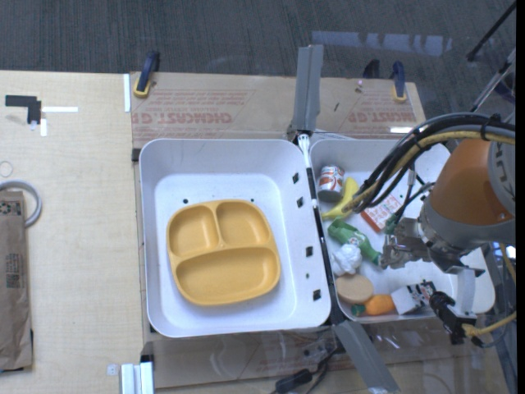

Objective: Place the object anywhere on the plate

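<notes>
The end effector (394, 249) hung over the right bin (459, 306), low among the clutter, at the tip of the grey arm with its orange band (467, 183) and a bundle of black and yellow cables (402, 167) arching above it. Whether it was spread or pressed together could not be told, and nothing could be seen pinched in it.

The loose objects all lay close around it in that same bin. Just to the end effector's left sat a green bottle (353, 238), lying tilted, with a crumpled white piece (348, 259) touching its lower side. Below and to the left of the end effector were a round tan disc (355, 289) and an orange ball (378, 304), side by side against the near wall. Up and to the left lay a yellow banana (344, 201) and, beyond it, a small can with a red and white label (330, 179). A red and white packet (381, 214) rested just above the end effector.

The yellow plate (222, 251), with three compartments, lay well to the left of the end effector, in the middle of the left bin (156, 179), with nothing on it. The two bins stood side by side on the surface (66, 212), their walls touching.
</notes>
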You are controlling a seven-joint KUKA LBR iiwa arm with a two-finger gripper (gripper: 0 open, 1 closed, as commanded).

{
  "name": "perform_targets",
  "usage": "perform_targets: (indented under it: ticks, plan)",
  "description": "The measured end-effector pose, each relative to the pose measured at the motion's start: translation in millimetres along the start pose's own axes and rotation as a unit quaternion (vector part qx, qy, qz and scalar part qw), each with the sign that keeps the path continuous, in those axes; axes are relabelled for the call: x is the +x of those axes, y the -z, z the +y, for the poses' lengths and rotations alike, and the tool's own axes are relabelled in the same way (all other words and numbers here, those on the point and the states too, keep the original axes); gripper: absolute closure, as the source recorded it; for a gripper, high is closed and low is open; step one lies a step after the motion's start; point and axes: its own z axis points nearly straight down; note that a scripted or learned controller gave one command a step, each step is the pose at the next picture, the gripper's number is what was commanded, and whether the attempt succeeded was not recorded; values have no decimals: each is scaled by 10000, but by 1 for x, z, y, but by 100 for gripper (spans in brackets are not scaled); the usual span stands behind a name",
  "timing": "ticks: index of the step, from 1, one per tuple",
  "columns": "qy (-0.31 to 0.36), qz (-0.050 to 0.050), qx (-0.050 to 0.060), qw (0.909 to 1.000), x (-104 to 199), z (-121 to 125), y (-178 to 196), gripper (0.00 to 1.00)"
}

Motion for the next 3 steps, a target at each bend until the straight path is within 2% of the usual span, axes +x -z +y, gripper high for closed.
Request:
perform_targets:
  ticks: [1, 3]
  plan:
    - [520, 10, -67, 9986, -33, 8, 33, 100]
    - [522, -6, -39, 9986, -35, 8, 49, 100]
